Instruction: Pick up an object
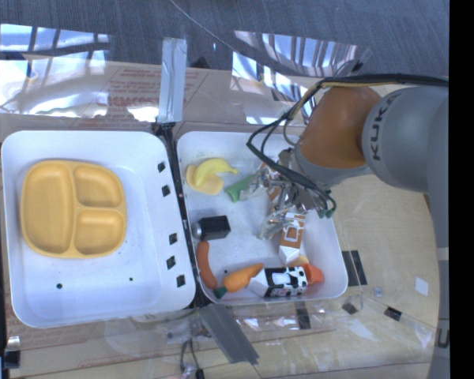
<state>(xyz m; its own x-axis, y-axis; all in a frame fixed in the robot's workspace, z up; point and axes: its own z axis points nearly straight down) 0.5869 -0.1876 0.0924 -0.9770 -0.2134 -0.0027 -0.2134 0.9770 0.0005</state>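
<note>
We read "KUKA" on the grey arm (395, 144). The left white bin (16, 290) holds a yellow divided plate (73, 208); the right white bin (332, 271) holds a yellow banana (208, 174), black block (214, 227), orange carrot (243, 278) and cow-patterned carton (286, 282). The pincer (280, 200) hangs there; whether apart or together, we cannot tell

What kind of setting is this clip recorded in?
Probably a robotics lab bench for pick-up trials: a KUKA arm reaches over two taped-down white bins, one holding a yellow divided tray, the other toy food such as a banana.
</note>
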